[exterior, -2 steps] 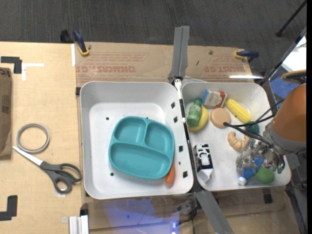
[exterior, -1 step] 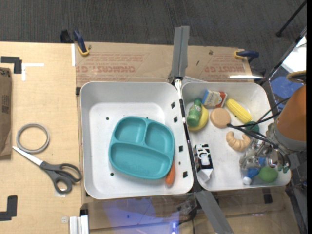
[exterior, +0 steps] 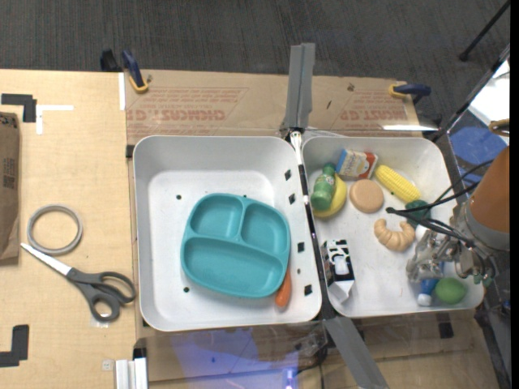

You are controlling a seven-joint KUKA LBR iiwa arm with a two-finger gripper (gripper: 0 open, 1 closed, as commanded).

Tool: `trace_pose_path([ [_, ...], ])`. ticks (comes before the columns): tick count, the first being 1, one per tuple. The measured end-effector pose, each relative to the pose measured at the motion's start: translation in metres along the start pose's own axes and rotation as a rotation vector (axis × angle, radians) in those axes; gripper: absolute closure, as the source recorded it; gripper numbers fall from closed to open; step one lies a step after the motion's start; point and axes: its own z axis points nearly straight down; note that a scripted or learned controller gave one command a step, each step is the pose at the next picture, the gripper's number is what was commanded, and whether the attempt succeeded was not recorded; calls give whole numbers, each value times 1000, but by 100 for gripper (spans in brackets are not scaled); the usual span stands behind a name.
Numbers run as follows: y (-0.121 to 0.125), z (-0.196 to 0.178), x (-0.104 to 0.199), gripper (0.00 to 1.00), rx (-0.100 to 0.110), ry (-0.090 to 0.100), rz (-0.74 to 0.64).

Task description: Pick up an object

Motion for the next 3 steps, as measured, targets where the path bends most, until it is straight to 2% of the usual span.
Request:
trace_pose_path([
  [1,-10,0,-2,0,-1,0,-231],
  [2,79,0,-22,0,-2,0,-380],
  [3,45,1,3,0,-2,3,-447],
])
